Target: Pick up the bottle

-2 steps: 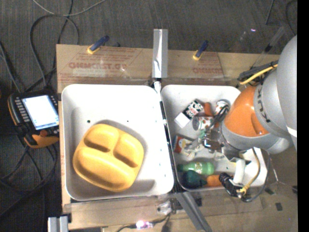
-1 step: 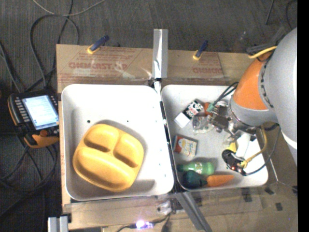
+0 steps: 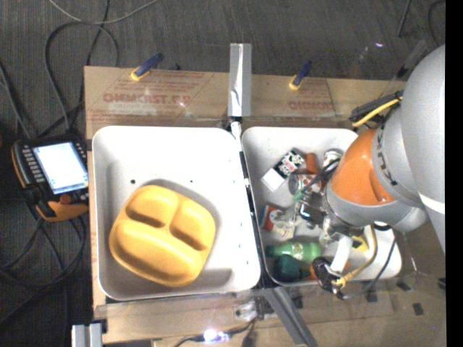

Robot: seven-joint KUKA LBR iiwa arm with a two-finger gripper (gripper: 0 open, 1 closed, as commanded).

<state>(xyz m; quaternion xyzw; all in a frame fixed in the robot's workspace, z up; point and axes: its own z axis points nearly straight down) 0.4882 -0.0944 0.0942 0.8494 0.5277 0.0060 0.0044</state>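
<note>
- On the bench, two shallow white bins sit side by side, smooth plastic with rounded corners; the left bin (image 3: 101,194) and the right bin (image 3: 253,165) meet along a dark seam.
- Left bin holds one item: a yellow moulded tray (image 3: 163,233), glossy, rounded like a loaf, with three raised lobes split by shallow grooves. It lies tilted toward the bin's near-left part, well apart from the right bin's contents.
- Right bin holds a cluster of small objects, partly covered by the arm.
- The bottle (image 3: 295,251) is green, translucent plastic, lying on its side near the bin's front wall, long axis roughly left to right. A darker teal rounded object (image 3: 288,267) lies just beside it, toward the front.
- A small white block (image 3: 272,180) and a black-and-white printed box (image 3: 291,163) lie nearer the back of the bin; a red-and-white item (image 3: 269,217) sits near the left wall.
- The arm's grey body and orange band (image 3: 359,173) overhang the right half of the bin.
- The gripper (image 3: 334,260) hangs just right of the bottle's end; whether it is spread or pressed together cannot be told, and nothing is visibly pinched.
- Behind the bins, a cardboard sheet (image 3: 152,96) with red printing is held by yellow-and-blue clamps.
- A handheld pendant (image 3: 52,170) with a lit screen lies left of the bench.
</note>
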